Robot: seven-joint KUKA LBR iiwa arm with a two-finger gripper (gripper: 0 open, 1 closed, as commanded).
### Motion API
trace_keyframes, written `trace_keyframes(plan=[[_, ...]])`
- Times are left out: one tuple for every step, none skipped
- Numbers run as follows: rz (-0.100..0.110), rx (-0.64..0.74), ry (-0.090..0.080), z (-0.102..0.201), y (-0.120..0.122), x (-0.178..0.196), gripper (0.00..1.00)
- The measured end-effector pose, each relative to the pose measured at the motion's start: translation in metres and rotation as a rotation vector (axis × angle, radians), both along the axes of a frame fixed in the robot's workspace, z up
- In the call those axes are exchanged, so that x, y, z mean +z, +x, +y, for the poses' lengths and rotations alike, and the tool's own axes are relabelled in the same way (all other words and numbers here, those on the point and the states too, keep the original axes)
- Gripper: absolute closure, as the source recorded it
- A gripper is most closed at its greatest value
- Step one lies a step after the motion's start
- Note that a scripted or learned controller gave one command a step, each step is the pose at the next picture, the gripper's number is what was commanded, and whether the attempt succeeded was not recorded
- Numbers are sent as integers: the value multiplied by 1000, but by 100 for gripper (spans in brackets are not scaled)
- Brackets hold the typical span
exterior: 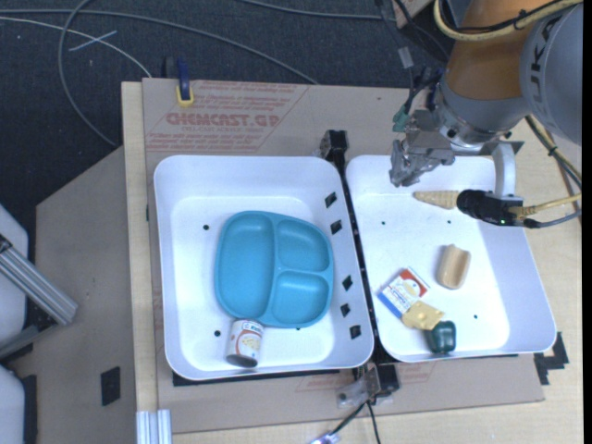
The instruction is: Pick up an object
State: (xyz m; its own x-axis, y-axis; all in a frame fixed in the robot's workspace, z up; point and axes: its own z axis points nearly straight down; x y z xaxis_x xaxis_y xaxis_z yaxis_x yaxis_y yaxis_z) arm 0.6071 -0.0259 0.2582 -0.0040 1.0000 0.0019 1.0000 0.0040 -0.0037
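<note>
**benchwatcher:** what's in the bins, and how many of each?

**me:** Two white bins side by side. The left bin (176, 248) has two things in it. One is a blue divided plate (273, 271) sitting in the middle. The other is a small can (245, 342) lying on its side, just off the plate's lower left edge, down by the bin's lower left corner.

The right bin (388, 225) has five things, one of each:
- a pale cone (437, 199), up in the upper half
- a tan bread roll (452, 266), around the middle right
- a red, white and blue packet (401, 292), lower left of the roll
- a yellow lump (423, 316), touching the packet's lower right corner
- a dark green blob (443, 337), right against the yellow lump at the bin's lower edge

**benchwatcher:** and where's your gripper compared to all that?

**me:** My gripper (410, 176) is over the upper left part of the right bin. The cone is the closest thing, just beside it to the lower right, lying flat with its point aimed towards me. The roll, packet, lump and blob are all well below me in the frame. The plate and can are over in the other bin, to my lower left.

**benchwatcher:** open or closed?

**me:** Honestly I can't tell from this angle how far open it is, or whether it's got hold of anything.
</note>
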Motion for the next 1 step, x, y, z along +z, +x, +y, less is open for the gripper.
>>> trace_keyframes(plan=[[0,-1,-1,45,-10,-18,100]])
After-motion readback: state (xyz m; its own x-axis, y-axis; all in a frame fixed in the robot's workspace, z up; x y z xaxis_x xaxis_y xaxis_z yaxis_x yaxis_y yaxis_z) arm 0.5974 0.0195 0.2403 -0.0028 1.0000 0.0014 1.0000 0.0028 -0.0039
